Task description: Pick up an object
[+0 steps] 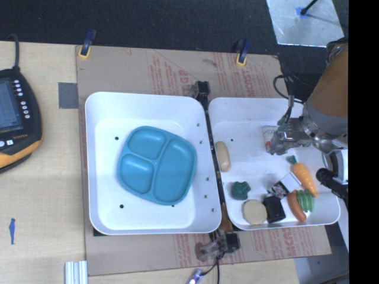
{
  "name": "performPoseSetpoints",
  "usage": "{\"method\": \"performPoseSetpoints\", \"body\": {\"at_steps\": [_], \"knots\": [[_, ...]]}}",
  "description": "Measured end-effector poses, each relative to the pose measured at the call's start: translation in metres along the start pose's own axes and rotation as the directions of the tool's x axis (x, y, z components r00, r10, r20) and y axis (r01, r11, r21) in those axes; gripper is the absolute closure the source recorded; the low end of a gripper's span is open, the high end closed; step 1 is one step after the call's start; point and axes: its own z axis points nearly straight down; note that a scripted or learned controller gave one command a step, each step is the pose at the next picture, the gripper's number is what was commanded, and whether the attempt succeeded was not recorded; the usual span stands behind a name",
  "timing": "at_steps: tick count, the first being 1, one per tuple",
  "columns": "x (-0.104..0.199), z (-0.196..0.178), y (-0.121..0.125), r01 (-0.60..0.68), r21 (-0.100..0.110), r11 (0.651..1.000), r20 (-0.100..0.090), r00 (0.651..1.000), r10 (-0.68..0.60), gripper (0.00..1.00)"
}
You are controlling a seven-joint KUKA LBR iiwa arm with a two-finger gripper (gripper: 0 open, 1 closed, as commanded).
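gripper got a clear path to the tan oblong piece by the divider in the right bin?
Probably yes. The gripper hangs over the right bin, and bare floor lies between it and the tan oblong piece. That piece lies close to the bin's left wall, which may crowd one finger.
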Motion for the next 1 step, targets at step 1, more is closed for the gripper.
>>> {"method": "performPoseSetpoints", "body": {"at_steps": [1], "knots": [[-0.0003, 0.0001, -0.0002, 0.0, 0.0, 1.0, 0.0, 1.0, 0.0, 0.0]]}}
